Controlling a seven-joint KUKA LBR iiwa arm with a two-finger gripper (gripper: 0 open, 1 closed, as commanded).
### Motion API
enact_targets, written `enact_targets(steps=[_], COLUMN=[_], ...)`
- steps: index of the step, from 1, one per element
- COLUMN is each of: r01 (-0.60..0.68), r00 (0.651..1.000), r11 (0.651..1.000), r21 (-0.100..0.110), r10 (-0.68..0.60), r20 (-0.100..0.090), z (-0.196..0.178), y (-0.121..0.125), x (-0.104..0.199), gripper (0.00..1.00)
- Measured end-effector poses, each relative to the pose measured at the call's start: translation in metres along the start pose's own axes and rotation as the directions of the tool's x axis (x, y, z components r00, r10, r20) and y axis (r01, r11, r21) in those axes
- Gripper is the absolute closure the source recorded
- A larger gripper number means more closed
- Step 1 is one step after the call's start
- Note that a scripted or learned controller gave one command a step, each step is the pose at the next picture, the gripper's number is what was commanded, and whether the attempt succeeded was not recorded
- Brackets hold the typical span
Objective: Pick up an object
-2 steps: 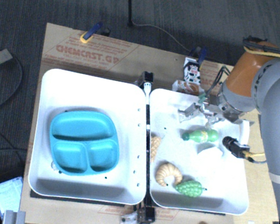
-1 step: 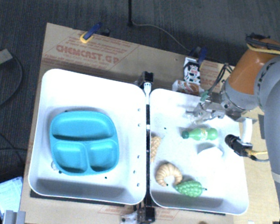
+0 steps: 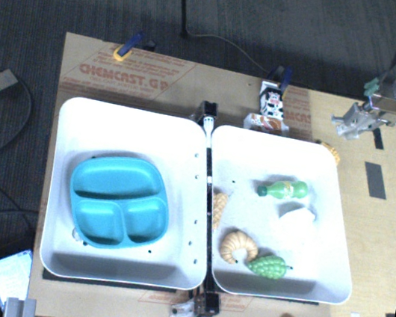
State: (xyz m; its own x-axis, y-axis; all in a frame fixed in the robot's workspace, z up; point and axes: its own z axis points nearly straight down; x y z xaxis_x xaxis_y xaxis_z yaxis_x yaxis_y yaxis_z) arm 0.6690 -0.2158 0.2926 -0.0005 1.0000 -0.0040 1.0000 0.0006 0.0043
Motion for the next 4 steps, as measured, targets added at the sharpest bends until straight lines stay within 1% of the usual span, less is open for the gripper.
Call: enact_targets(steps=[1, 2, 3, 4], r01=[0.000, 0.002, -0.001, -0.003], r00=[1.000, 1.000, 1.000, 1.000], r11=[1.000, 1.000, 1.000, 1.000], r21=[0.003, 0.007, 0.002, -0.003], r10=[0.000, -0.002, 0.001, 0.003], r20=[-0.001, -0.009, -0.003, 0.003], z=[0.002, 0.169, 0.204, 0.194], y=[0.000, -0.025, -0.145, -0.144], x=[0.001, -0.001, 0.036, 0.034], gripper=[0.00, 0.00, 0.00, 1.00])
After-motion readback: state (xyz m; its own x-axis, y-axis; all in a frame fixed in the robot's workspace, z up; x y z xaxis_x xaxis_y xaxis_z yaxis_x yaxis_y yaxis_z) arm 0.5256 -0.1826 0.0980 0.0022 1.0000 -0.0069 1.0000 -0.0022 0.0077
